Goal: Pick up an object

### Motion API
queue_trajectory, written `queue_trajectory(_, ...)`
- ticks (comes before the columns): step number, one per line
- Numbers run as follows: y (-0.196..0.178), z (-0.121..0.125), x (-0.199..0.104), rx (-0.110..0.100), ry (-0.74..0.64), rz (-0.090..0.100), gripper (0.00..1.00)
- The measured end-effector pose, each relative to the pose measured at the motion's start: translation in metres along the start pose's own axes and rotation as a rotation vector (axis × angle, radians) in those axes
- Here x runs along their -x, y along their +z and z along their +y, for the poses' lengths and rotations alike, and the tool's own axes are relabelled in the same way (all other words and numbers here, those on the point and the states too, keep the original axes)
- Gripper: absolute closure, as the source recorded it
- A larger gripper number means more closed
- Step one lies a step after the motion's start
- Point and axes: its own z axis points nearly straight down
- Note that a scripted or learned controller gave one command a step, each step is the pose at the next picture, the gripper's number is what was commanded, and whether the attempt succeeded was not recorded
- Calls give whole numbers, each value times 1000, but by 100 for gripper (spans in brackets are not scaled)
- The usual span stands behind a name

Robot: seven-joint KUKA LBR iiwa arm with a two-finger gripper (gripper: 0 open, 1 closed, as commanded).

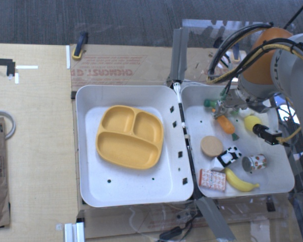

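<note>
A: Bins? Left bin [88, 150] has a yellow tray [130, 136].

B: Right bin [192, 117]: hand [223, 110] over the carrot [225, 124], grip unclear. Banana [240, 180] well below it.

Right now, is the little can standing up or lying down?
Lying down. The can rests on its side in the right bin, its round end facing the camera.

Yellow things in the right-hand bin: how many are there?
2: a banana at the bin's near edge, and a yellow lemon-like piece by the gripper. The arm may hide others.
</note>
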Motion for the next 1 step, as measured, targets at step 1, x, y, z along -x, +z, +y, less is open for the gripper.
queue_trajectory(1,-86,22,0,6,-107,0,100)
